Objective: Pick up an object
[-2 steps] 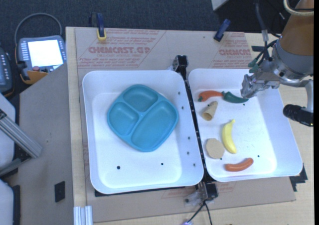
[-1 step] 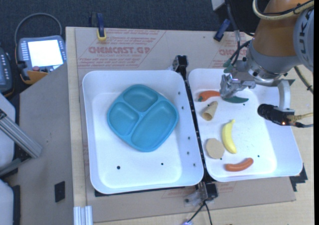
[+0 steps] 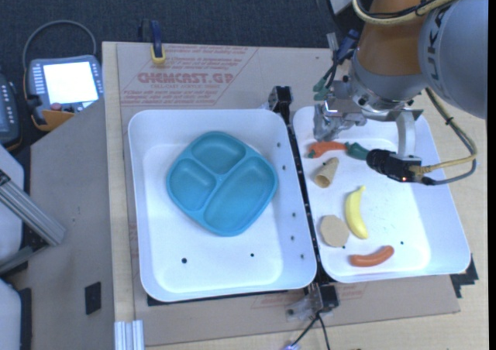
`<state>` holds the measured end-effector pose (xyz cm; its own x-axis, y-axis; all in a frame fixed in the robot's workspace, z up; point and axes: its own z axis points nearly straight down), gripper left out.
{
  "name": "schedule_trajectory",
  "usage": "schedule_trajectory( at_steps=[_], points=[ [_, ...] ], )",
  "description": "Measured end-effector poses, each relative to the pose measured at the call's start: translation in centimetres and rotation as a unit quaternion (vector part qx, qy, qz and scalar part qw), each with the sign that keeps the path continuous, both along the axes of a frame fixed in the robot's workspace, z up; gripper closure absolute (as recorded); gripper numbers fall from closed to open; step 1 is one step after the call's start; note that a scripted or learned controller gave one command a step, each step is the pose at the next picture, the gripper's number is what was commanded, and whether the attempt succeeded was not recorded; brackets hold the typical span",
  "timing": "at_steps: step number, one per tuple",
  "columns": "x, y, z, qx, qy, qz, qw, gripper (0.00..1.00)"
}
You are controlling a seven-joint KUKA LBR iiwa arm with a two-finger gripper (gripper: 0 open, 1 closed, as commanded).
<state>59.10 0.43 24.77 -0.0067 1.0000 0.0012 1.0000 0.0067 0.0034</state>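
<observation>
Several toy foods lie in the right bin (image 3: pixel 438 221). They are an orange carrot with a green top (image 3: pixel 328 147), a tan cone (image 3: pixel 326 172), a yellow banana (image 3: pixel 356 213), a round tan disc (image 3: pixel 335 231) and an orange-red sausage (image 3: pixel 372 256). My gripper (image 3: pixel 335 125) hangs over the far left corner of this bin, just above the carrot's orange end. The wrist hides how its jaws stand, and I see nothing held.
The left bin (image 3: pixel 147 186) holds a blue divided plate (image 3: pixel 222 182). A black connector with a yellow cable (image 3: pixel 393 164) hangs from the arm over the right bin, beside the carrot's green top. A pendant with a lit screen (image 3: pixel 68 82) sits off the bench at far left.
</observation>
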Motion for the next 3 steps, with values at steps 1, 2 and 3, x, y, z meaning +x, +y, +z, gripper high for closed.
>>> schedule_trajectory(
  at_steps=[1,2,3],
  points=[
    [1.6,4.4,-0.3,-0.0006,0.000,-0.001,1.0000,1.00],
    [2.8,8.7,-2.8,-0.0006,0.001,-0.001,1.0000,1.00],
    [2.8,8.5,-2.6,-0.0008,0.001,-0.003,1.0000,0.00]
  ],
)
